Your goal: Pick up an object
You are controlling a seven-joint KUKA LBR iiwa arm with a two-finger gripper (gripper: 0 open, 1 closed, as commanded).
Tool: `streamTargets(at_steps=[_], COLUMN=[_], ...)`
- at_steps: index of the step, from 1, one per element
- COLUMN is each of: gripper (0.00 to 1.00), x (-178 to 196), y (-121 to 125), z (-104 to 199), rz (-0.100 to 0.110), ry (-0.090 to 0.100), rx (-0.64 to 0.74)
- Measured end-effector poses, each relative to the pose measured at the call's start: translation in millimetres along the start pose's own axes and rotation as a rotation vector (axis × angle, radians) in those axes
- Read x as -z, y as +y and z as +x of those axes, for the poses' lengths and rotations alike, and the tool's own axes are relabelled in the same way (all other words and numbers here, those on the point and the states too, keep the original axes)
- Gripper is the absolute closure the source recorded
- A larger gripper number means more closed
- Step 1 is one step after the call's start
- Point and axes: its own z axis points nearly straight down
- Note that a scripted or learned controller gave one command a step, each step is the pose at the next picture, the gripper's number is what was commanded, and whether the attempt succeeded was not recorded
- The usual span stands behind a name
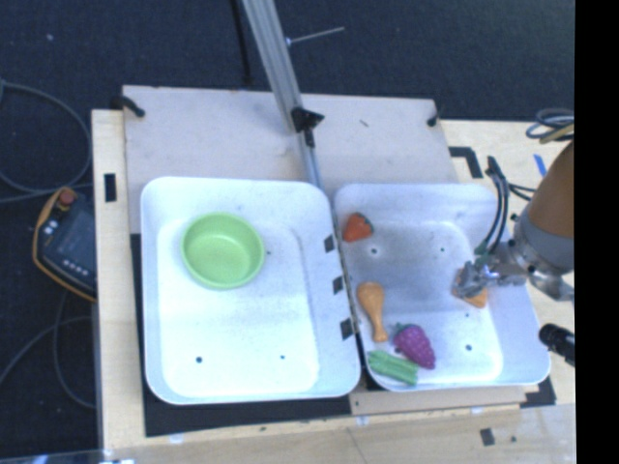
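My gripper (471, 284) hangs over the right side of the right bin (426, 216), low near its floor. Right under and beside it lies a small orange object (476, 299), partly hidden by the gripper. A red-orange strawberry-like toy (357, 227) sits at the bin's upper left. An orange drumstick-shaped toy (371, 307) lies along the left side. At the front a purple grape bunch (414, 345) rests beside a green vegetable (393, 366). A light green bowl (223, 250) stands in the left bin (242, 356).
A slanted metal pole (279, 61) rises from the bench behind the bins. The arm's grey body with its orange band (553, 211) and cables stands at the right. A pendant device (66, 245) lies off the bench at the left.
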Motion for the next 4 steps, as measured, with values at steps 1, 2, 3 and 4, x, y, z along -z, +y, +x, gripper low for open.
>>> streamTargets(at_steps=[1, 2, 3, 4], gripper=[1.00, 1.00, 1.00, 1.00], x=[49.1, 103.4, 108.5, 94.1], y=[-3.8, -1.3, 2.5, 5.4], z=[-8.4, -10.0, 38.7, 84.5], rz=[0.001, 0.000, 0.005, 0.007], ry=[0.000, -0.001, 0.004, 0.003], rx=[0.000, 0.001, 0.004, 0.002])
